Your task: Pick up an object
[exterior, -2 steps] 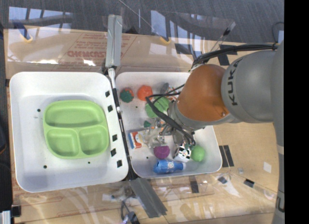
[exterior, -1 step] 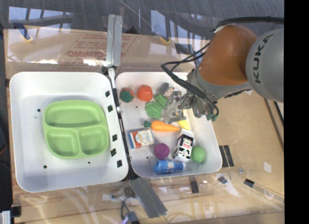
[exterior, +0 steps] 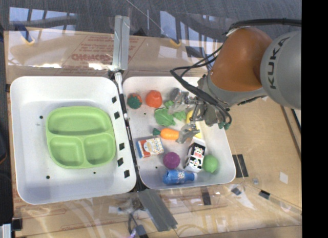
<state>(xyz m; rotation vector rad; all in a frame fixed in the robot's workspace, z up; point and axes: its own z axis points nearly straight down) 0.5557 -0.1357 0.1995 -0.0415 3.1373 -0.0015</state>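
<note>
Camera view. The gripper (exterior: 188,131) hangs low over the right bin (exterior: 225,150), its metal fingers (exterior: 185,137) pointing down and toward the view's left. Fingertips sit at the right end of an orange carrot-like piece (exterior: 169,134), which lies flat with its long axis roughly left to right across the bin. The tips look close together, though whether they actually clamp the carrot-like piece cannot be told from this angle.

Surface: two shallow white bins side by side on a bench covered in clear sheeting over brown board; dark ribbed flooring beyond. The left bin (exterior: 25,129) carries a green divided tray (exterior: 80,137).

Clutter in the right bin: a green leafy toy (exterior: 169,114) just behind the carrot, an orange round piece (exterior: 154,99) and a small green-and-red one (exterior: 135,101) toward the back left, a small carton (exterior: 150,146) at front left, a purple ball (exterior: 171,159), a blue can (exterior: 179,177) on its side at the front wall, a black-and-white milk box (exterior: 195,156) directly beneath the wrist, and a green ball (exterior: 210,164) beside it. The arm (exterior: 241,60) crosses the bin's back right corner.
</note>
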